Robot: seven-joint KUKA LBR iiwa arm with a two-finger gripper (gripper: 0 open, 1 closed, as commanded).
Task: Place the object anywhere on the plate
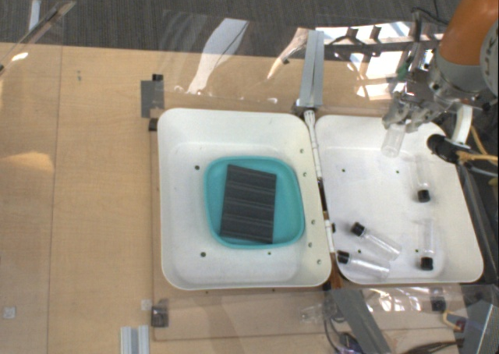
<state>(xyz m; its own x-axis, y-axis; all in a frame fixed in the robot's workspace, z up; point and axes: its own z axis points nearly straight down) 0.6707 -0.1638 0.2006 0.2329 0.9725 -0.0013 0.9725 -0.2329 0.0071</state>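
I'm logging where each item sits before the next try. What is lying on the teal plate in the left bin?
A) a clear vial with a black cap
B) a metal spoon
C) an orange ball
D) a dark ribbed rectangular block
D: a dark ribbed rectangular block lies flat on the teal plate in the left bin; the capped vials lie in the right bin.

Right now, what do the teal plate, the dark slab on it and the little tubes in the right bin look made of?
Plate: likely plastic, smooth with a soft sheen. Slab: dark grey, matte, ridged in parallel bands, perhaps rubber or foam. Tubes: clear plastic or glass, since the bin shows through them, with black caps.
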